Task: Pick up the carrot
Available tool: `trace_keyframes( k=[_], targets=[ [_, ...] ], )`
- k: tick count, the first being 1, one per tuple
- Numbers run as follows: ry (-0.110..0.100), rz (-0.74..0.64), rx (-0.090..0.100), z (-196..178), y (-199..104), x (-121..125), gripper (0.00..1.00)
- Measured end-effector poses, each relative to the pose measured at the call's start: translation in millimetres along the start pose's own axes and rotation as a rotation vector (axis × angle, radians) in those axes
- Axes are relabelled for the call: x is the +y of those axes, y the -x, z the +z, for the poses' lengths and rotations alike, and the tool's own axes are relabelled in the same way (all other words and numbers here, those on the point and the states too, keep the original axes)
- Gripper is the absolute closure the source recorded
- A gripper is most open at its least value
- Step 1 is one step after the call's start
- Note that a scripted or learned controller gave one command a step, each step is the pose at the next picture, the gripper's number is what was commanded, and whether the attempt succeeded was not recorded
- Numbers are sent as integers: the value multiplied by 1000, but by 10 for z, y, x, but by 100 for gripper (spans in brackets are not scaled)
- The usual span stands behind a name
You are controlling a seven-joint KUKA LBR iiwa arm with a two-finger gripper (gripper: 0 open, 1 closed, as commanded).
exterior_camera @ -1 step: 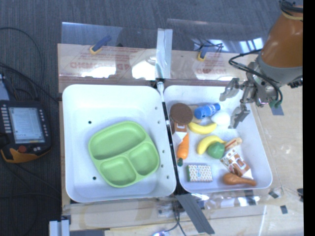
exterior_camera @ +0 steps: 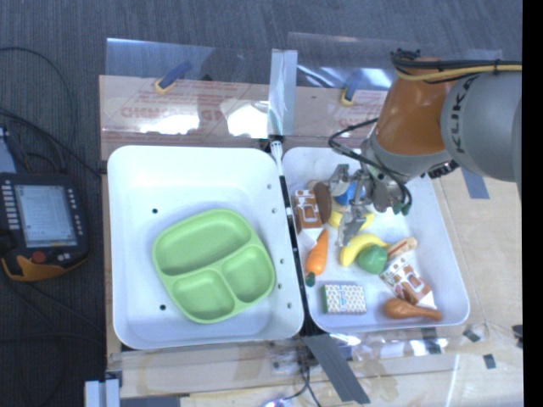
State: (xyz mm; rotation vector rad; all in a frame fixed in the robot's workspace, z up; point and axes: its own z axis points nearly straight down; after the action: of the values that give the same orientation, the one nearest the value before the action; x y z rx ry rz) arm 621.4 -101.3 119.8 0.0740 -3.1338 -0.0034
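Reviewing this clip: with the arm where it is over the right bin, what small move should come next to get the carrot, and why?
Probably a short shift toward the view's lower left, then down. The gripper hangs over the toys at the bin's upper middle, while the carrot lies apart from it, nearer the divider, beside the banana. Nothing shows between its fingers, so it likely must centre over the carrot first.

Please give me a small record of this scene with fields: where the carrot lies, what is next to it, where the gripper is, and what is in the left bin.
carrot: in the right bin, near its left wall
neighbours: banana to its right, checkered block below it
gripper: above the right bin, up and right of the carrot
carrot grasped: no
left bin: holds a green divided plate
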Motion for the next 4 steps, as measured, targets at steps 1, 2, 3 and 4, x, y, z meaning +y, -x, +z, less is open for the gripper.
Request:
trace_keyframes(
  k=[1,2,3,4],
  targets=[
    [-2,93,-12,-660,-580,617,0],
    [-3,18,-5,-628,-1263,854,0],
    [-2,-331,-7,-626,-1141,1352,0],
    [-5,-231,-9,-636,-597,494,0]
  ],
)
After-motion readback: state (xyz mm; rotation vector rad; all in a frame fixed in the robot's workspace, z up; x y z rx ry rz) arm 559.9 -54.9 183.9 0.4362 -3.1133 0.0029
